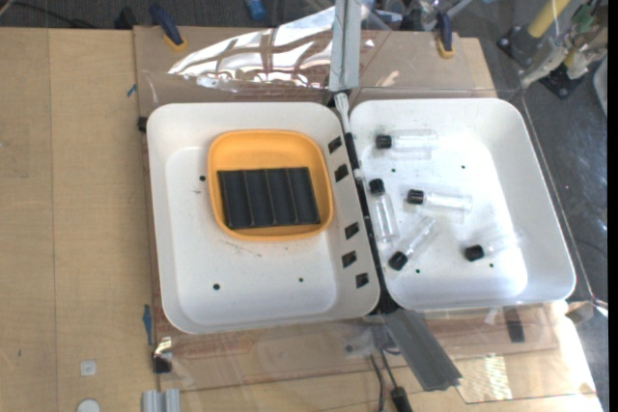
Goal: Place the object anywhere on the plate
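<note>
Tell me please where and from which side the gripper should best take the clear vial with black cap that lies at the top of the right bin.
Grip the clear vial across the middle of its body, coming straight down from above. It lies flat, about level in the view, black cap at its left end, and apart from the other vials, so fingers would probably fit on both long sides. The body is round and may slip.

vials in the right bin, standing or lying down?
Lying down. Each vial, like the one near the top, shows its full clear side with the black cap at one end, flat on the right bin's floor.
</note>
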Controlling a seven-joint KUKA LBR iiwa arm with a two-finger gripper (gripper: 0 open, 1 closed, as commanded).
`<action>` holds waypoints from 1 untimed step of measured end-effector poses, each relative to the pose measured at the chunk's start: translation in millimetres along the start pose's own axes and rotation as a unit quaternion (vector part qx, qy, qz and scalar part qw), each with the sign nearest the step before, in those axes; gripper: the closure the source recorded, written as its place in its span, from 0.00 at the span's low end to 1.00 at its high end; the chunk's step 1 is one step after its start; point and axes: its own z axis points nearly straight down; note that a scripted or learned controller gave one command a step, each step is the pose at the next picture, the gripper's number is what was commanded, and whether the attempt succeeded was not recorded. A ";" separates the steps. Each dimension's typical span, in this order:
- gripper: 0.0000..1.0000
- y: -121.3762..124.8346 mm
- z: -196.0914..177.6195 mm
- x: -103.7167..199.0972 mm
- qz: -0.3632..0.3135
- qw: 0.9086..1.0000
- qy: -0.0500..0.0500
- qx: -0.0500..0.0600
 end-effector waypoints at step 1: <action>1.00 1.5 -12.7 -0.9 0.000 1.000 -0.002 -0.004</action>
